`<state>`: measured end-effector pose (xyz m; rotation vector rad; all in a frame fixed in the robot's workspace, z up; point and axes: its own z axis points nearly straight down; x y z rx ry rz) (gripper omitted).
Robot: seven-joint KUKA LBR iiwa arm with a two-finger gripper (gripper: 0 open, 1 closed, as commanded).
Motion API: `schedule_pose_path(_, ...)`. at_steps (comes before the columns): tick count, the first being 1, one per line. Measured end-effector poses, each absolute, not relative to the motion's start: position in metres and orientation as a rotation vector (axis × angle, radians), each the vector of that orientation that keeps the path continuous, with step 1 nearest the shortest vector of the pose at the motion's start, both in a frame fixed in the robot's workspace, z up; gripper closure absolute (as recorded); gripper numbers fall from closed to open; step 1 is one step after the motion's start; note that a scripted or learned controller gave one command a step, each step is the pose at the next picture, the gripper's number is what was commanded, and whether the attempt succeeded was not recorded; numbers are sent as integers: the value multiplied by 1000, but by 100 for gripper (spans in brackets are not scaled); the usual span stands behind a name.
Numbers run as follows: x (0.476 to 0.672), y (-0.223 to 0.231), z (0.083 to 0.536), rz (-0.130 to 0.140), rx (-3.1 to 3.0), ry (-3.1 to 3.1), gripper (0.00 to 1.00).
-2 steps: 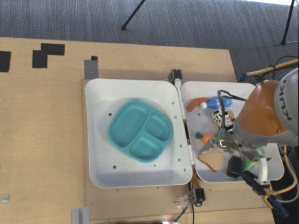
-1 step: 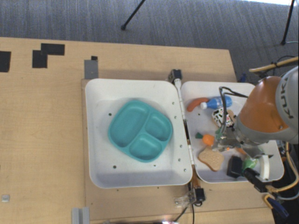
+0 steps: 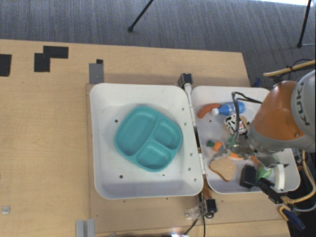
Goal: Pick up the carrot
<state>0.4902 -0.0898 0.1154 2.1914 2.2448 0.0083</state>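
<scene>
I can't tell the gripper's (image 3: 236, 148) finger state; I should centre on the carrot (image 3: 236, 156) beside the bread slice (image 3: 223, 168).

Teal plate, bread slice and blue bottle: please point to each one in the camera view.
Teal plate (image 3: 148, 137): camera view, on the ridge between its compartments.
Bread slice (image 3: 224, 169): camera view, middle of its tan face.
Blue bottle (image 3: 229, 108): camera view, on its blue body, beside the white cap.
</scene>
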Motion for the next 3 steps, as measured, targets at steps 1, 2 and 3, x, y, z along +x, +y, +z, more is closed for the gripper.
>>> schedule_pose_path(1,520,-104,88,10,2408,2016,0)
schedule_pose_path(2,524,-103,101,21,2398,2018,100)
schedule_pose_path(3,609,-42,187,9,2653,1679,100)
